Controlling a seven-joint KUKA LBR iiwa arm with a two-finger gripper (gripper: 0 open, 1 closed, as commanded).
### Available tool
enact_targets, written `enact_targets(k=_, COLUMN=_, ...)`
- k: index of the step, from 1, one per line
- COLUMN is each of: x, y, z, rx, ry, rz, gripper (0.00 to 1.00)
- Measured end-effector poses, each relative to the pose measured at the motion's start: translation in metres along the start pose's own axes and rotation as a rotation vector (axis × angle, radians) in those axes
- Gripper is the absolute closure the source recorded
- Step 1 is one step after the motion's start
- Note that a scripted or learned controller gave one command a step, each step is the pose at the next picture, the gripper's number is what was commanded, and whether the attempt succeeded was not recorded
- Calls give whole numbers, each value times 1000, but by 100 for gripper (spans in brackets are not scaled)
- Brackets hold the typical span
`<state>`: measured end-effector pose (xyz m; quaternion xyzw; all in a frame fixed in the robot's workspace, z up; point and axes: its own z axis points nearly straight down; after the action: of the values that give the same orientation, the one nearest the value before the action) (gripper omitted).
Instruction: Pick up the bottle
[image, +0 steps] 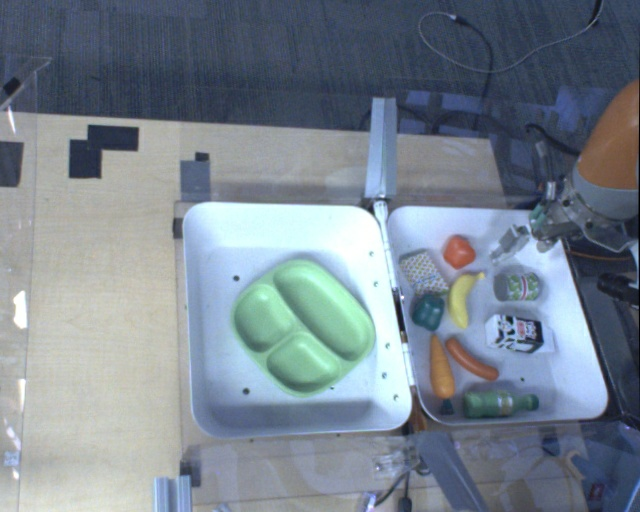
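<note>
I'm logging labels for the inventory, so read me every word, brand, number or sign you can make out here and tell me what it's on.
No text can be read in this view.
Carton: black and white print, too blurred to read.
Can: green and white label, too small to read.
Bottle: green, with a label band, nothing readable on it.
Patterned packet: a check pattern, no letters to make out.

- A pale wooden benchtop (100, 330) seen from above at a slant.
- Dark grey carpeted floor (250, 50) runs along the top, beyond the bench.
- A thin white cable (480, 45) loops across that floor.
- Black square markers (100, 148) sit on the bench's upper left.
- A grey metal upright bar (380, 150) stands at the bench's rear middle.
</note>
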<state>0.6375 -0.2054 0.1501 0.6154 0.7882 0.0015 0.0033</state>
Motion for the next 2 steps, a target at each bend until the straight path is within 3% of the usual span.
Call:
enact_targets(k=1, x=-8, y=33, z=-54, rx=-3, ry=-2, rz=1, gripper=0)
enact_targets(k=2, x=66, y=-37, z=-3, rx=3, ry=2, rz=225, gripper=0)
